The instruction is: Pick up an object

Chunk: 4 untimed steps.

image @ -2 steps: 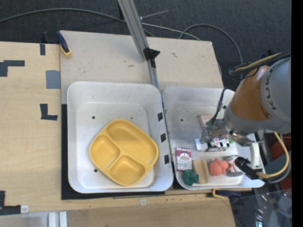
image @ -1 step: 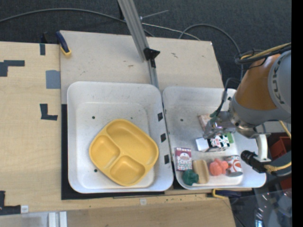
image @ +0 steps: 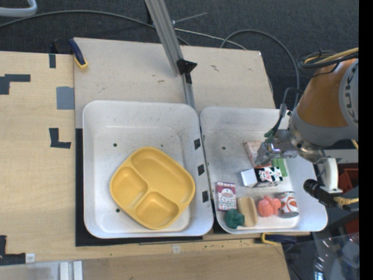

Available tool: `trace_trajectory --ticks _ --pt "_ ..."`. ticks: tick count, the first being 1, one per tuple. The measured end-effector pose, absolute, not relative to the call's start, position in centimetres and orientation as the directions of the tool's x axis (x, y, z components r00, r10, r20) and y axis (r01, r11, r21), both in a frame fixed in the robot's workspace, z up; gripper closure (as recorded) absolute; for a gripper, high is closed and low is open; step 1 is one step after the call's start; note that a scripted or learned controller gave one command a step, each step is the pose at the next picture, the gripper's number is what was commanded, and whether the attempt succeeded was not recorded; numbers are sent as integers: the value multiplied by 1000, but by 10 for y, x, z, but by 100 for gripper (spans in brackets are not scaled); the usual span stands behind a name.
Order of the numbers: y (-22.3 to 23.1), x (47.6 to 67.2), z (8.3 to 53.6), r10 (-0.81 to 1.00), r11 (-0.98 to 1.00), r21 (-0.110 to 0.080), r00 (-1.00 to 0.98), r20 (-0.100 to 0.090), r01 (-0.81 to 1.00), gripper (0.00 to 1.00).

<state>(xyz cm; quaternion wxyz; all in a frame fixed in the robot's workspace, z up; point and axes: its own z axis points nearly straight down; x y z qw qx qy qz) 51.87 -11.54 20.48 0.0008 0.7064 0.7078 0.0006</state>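
Note:
My gripper (image: 267, 154) hangs over the right bin (image: 233, 127), above its right-hand part, just over a pink packet (image: 252, 151) and a small black-and-white carton (image: 268, 174). Whether anything sits between the fingers I cannot make out. A white block (image: 248, 177) lies left of the carton, with a green item (image: 284, 169) at its right. Along the front of the bin lie a red-and-white card box (image: 225, 195), a dark green lump (image: 234, 218), a tan stick (image: 247, 211), an orange-red toy (image: 268, 206) and a small can (image: 288, 203).
The left bin (image: 105, 121) holds a yellow divided plate (image: 152, 186). A slanted metal pole (image: 166, 31) crosses the bench at the back. Cables run over the dark floor behind. The arm's orange band (image: 329, 95) is at the right.

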Motion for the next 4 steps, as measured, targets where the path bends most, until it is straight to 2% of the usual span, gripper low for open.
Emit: trace_trajectory --ticks 1,2,4 --pt "-65 552 213 1000 7 1 -7 2 1000 100" --pt "-20 576 225 1000 7 1 -7 1 1000 100" --pt "86 611 213 1000 7 -1 -7 1 1000 100"
